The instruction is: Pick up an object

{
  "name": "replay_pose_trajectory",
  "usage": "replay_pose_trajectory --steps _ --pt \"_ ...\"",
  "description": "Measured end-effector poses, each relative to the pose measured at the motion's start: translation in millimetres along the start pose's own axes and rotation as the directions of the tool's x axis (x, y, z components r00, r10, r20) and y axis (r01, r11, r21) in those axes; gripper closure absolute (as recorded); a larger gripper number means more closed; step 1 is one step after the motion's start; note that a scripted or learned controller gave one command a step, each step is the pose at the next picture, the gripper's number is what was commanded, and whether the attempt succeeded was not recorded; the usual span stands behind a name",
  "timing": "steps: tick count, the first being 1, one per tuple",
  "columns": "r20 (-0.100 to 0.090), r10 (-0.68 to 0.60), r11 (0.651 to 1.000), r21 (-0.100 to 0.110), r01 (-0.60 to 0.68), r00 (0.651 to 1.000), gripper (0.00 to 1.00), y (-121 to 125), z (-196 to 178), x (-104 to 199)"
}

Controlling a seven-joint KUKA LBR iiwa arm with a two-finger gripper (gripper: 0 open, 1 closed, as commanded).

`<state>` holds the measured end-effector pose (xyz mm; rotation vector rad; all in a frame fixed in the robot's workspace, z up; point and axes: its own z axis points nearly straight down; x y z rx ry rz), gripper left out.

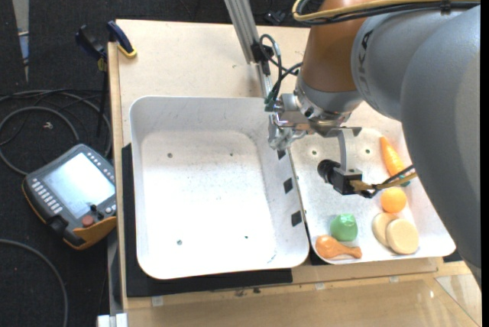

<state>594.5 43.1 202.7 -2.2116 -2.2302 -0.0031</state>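
Note:
My gripper (280, 133) hangs low over the rim where the two white bins meet, at the upper left corner of the right bin (315, 199). Nothing shows between its tips. The big grey arm with its orange band covers the right bin's far part. Along that bin's near and right side lie an orange carrot (391, 156), an orange ball (393, 200), a green lump (344, 226), a pale round piece (403, 235) and a peach-coloured gourd shape (337, 247). All of them lie well apart from the gripper, towards the front right.
The left bin (199, 188) shows bare white floor with a few specks. A slanted metal pole (238, 1) rises behind the gripper. A yellow-tipped clamp (116, 39) sits at the bench's far left corner. A teach pendant (70, 194) lies on the floor at left.

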Motion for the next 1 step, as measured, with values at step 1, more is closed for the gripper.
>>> replay_pose_trajectory --steps 1 --pt "0.0 0.001 1.0 -0.001 -0.001 1.0 1.0 13.2 -1.3 46.2"
